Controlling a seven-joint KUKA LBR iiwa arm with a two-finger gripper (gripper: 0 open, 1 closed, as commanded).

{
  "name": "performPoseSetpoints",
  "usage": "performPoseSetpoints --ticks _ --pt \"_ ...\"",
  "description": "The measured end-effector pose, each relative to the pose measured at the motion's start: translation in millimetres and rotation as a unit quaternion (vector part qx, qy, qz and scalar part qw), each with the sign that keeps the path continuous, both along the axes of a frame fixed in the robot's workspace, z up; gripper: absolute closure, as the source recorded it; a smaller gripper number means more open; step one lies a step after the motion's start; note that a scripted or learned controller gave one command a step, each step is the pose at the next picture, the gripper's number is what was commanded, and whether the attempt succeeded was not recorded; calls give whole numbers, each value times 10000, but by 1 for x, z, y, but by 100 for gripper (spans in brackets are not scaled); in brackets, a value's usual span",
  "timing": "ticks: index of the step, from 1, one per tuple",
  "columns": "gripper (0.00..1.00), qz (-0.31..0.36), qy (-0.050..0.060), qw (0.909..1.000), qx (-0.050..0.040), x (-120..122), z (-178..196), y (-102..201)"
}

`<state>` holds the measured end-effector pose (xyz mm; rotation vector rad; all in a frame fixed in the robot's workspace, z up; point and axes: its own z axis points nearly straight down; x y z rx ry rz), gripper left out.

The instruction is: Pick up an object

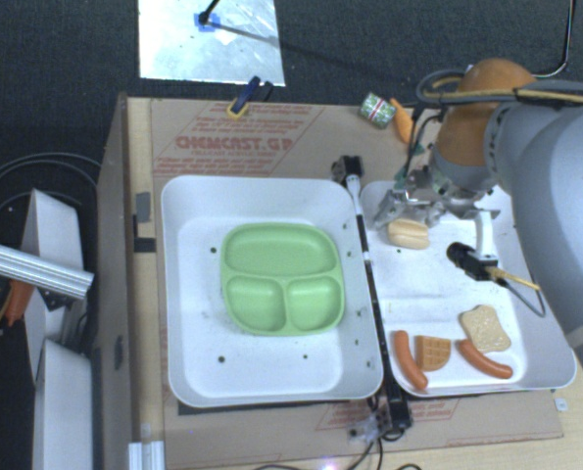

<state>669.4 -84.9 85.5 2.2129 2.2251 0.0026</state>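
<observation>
Camera view: gripper (406, 211) low in the right bin (541, 360).
Its fingers' spread cannot be told; a pale bun (409, 233) lies just beneath.

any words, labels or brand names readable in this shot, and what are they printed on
"CHEMCAST GP", approximately, in red on the brown protective sheet behind the left bin; the last letters are unsure.
More red print shows on the same sheet along the front edge, too cut off to read.
The small green can behind the right bin carries a label, too small to read.
Nothing else carries legible text.
</observation>
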Motion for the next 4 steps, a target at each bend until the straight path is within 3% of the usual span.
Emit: performPoseSetpoints --ticks 1,2,3,4 --pt "100 13 -14 10000 -7 1 11 0" --pt "0 15 -12 10000 -8 1 11 0" --pt "0 -21 13 10000 0 -21 -1 -5" --pt "0 -3 1 10000 4 0 0 -5"
